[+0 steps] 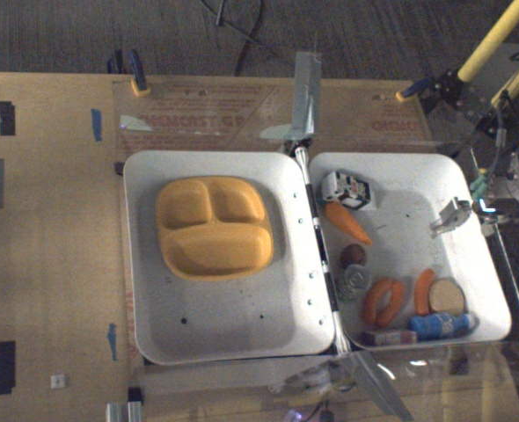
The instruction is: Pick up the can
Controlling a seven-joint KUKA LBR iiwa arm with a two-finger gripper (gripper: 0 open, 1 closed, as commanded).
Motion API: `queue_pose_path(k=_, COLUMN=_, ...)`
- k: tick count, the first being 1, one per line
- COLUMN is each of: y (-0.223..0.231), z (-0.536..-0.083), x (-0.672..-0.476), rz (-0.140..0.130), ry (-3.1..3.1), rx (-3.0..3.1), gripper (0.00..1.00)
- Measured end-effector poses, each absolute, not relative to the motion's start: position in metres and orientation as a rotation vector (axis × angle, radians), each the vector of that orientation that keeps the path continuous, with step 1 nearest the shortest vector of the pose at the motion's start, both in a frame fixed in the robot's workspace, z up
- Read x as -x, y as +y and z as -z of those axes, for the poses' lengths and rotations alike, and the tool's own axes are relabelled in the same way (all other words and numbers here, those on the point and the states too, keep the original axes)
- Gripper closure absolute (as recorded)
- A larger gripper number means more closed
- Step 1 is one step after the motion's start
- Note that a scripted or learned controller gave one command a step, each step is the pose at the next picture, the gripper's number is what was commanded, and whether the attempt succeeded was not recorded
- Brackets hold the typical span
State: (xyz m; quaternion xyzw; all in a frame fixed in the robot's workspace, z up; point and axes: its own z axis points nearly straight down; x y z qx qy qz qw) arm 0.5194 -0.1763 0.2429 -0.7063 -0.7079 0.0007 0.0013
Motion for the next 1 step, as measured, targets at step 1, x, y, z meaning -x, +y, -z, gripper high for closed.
queue_pose_path(k=1, y=-0.1397, z=-0.0866, x=-0.5672, rz=0.005, ry=-2.197, rx=2.250, gripper=0.00)
